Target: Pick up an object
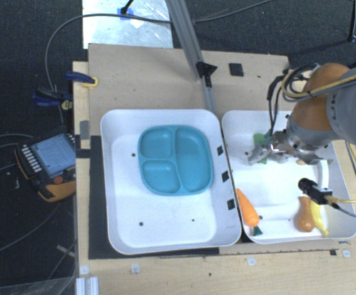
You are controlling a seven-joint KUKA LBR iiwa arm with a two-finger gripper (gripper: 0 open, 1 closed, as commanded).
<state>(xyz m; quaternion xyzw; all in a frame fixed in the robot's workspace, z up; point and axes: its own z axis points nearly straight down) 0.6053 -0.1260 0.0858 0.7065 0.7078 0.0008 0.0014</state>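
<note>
Grey arm [353, 112] with rounded orange band [326, 77] above wrist

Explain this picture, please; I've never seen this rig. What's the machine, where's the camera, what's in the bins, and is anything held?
One camera looks down at a slant on the bench. The grey arm reaching in from the right is the robot; its gripper hangs over the right bin. That bin holds a carrot by its left wall, and an orange piece beside a yellow piece at the lower right. A green thing sits at the gripper; whether it is held, I cannot tell. The left bin holds a blue divided plate.
</note>
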